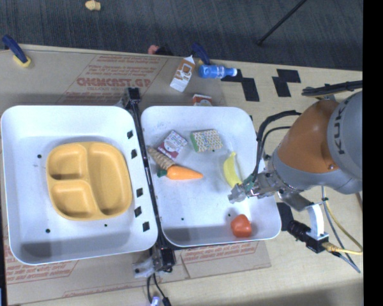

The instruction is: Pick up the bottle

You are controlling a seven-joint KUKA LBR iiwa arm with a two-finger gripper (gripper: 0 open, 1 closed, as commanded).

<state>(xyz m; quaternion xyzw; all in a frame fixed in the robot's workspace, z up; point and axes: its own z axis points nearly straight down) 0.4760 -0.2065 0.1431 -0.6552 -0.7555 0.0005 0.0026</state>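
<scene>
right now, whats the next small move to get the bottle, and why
Probably lift the gripper clear of the right bin and swing it toward the far edge. It sits low beside the banana, while the blue bottle lies outside the bin, on the bench behind it.

Two bins, one bottle, one plate

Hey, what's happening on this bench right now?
A grey and orange robot arm reaches in from the right, its pincer low over the right bin, next to a yellow banana and above a red tomato. A carrot and small packets lie nearby. The blue bottle lies outside the bins, untouched. The left bin holds a yellow divided tray.
</scene>
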